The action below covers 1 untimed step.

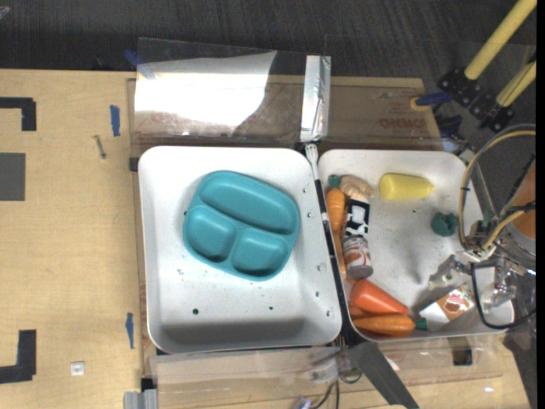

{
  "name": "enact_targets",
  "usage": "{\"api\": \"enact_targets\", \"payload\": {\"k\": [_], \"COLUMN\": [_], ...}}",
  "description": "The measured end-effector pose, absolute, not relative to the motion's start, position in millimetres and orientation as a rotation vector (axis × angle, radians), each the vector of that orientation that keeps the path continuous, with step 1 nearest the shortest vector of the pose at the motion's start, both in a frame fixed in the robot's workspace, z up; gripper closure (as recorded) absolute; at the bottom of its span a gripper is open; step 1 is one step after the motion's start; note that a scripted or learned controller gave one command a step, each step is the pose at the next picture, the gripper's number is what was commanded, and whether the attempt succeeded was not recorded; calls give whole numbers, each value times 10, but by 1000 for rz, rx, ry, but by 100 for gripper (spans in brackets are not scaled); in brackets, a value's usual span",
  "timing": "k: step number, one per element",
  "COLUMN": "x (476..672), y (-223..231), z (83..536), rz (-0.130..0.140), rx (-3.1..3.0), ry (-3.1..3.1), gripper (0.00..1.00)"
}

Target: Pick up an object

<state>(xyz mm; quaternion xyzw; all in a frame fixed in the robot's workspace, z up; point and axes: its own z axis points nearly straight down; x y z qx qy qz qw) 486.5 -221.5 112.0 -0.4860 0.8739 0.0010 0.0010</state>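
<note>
Down at the near edge of the right-hand shallow white bin [400,228], the two-finger metal gripper [456,273] hung low over the corner, and whether it was spread or pinched could not be told from this view, since cables and glare cluttered the wrist. Nothing was seen between the tips, so by my reading the pick was not done: reach made, grasp and lift both left. Right beside the gripper, seemingly under it, lay a small white-and-orange packet [449,306], the closest candidate. Just to its left along the near wall sat two orange plastic carrots [381,309], one stacked against the other, near the gripper but apart from it. Farther up the bin's left wall lay a cylindrical bottle with a black-and-white label [357,239], with another small orange carrot-like piece [336,209] alongside it. Out toward the far side, a small dark teal lump [443,223] rested alone on bare floor, and beyond it a yellow rounded plastic block [405,186] lay near the far wall, well apart from the gripper. Over in the left-hand white bin [162,254], a teal three-compartment plastic tray [242,223] sat by itself, well away from the arm.
</note>
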Motion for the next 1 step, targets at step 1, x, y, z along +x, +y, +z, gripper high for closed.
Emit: {"api": "enact_targets", "payload": {"k": [1], "x": [4854], "y": [-2168], "z": [893], "rz": [3], "rx": [-1764], "ry": [2589], "gripper": [0]}}
